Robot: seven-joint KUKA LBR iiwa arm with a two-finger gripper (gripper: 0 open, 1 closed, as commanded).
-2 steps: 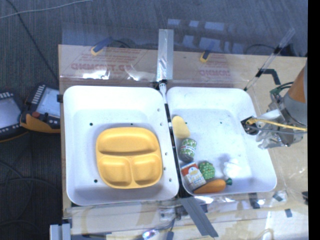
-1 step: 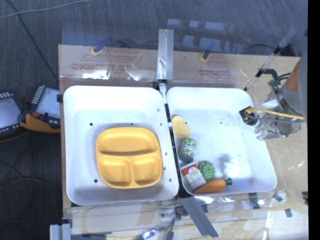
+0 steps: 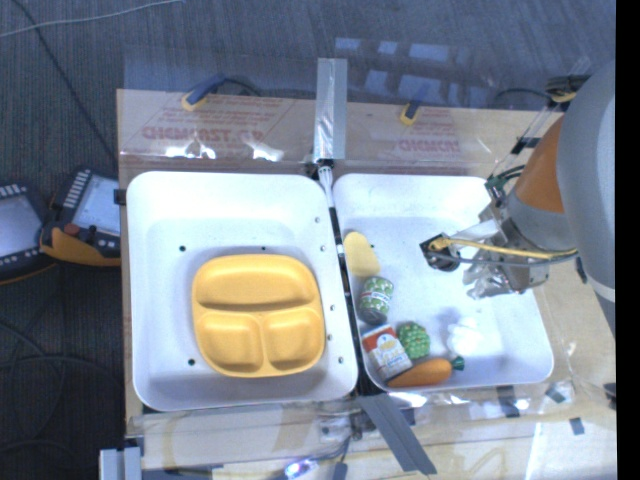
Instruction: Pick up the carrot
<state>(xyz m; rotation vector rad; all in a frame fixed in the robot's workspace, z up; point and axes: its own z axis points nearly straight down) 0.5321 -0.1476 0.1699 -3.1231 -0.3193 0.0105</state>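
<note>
The orange carrot [image 3: 422, 372] lies along the front wall of the right bin [image 3: 520, 363], with its green end pointing right. My gripper [image 3: 490, 280] hangs over the right half of that bin, well behind and to the right of the carrot and apart from it. Nothing shows in the gripper.
In the right bin, a pale yellow item [image 3: 360, 255] lies by the left wall, with a green round item [image 3: 376, 296], a broccoli piece [image 3: 413, 340] and a small red and white carton [image 3: 384, 350] nearer the carrot. A white object [image 3: 465, 336] lies below the gripper. A yellow divided plate [image 3: 260, 313] sits in the left bin [image 3: 160, 258].
</note>
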